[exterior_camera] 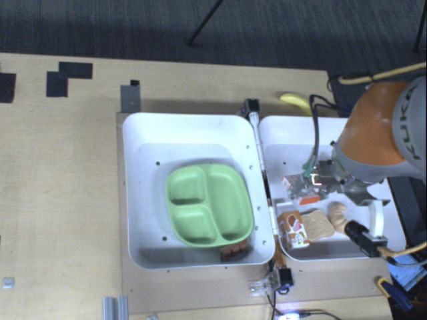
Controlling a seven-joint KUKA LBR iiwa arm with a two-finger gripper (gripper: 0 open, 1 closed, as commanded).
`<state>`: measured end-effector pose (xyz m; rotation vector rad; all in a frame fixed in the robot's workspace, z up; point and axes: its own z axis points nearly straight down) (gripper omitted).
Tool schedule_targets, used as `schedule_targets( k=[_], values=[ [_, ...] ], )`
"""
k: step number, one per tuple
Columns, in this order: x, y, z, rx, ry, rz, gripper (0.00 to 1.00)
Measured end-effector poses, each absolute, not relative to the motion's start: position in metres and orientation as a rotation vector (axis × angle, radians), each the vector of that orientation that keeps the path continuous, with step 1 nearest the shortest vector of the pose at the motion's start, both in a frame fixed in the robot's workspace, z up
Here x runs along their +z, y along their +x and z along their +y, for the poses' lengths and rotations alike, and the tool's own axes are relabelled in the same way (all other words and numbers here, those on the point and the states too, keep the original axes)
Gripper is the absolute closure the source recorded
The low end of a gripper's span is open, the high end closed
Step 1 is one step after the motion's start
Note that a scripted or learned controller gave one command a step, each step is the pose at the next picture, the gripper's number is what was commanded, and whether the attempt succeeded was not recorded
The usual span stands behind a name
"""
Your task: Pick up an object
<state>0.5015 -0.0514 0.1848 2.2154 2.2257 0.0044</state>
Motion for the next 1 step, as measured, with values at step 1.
schedule_targets(
  k=[1],
  values=[
    [0.1841,0.4871,-0.0326,0.002,2.217,2.226,1.00]
  ],
)
